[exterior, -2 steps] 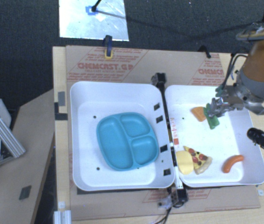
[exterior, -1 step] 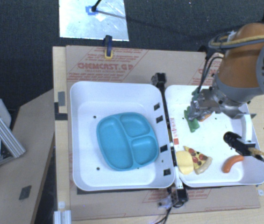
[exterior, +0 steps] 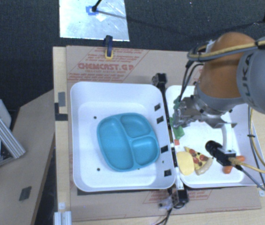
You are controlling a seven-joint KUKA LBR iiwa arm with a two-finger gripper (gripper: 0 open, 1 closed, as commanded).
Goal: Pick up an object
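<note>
Bright, even light was cast from above; the white bins [exterior: 87, 102] were nearly washed out, glare was seen on the metal sheet [exterior: 76, 18], and fine detail was softened.

Your arm [exterior: 263, 78] is a thick grey casing with dark lettering [exterior: 247, 83] down its side, probably the maker's name. A rounded orange band [exterior: 226, 64] sits above the wrist, thin dark cables [exterior: 194, 54] run over it, and the gripper [exterior: 179, 121] is bare grey metal.

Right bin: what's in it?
Seen in the right bin: a pizza slice beside a yellow piece at the front, a green thing by the claw, an orange thing at the right. The arm covers the bin's back part.
</note>
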